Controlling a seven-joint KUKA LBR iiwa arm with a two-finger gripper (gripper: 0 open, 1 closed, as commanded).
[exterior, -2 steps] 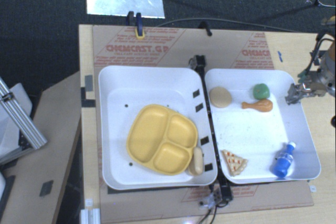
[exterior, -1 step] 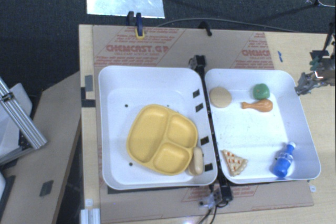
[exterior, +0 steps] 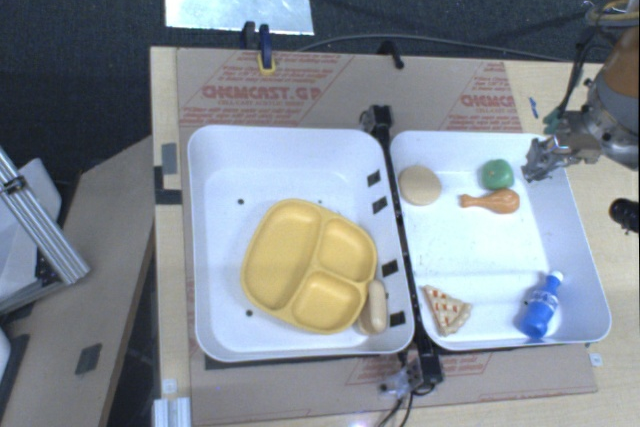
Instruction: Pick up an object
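The left bin (exterior: 215,215) holds a yellow tray (exterior: 310,265) with a bread roll (exterior: 376,306) at its near right. The right bin (exterior: 480,255) holds a bottle (exterior: 538,307), drumstick (exterior: 491,202), pizza slice (exterior: 446,309), bun (exterior: 420,185) and green ball (exterior: 496,174). The tool (exterior: 540,158) hovers over its far right edge, grip unclear.

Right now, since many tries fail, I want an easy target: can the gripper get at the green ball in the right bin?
Probably yes. The gripper hangs just right of the green ball, nothing over it; the drumstick lies close below.
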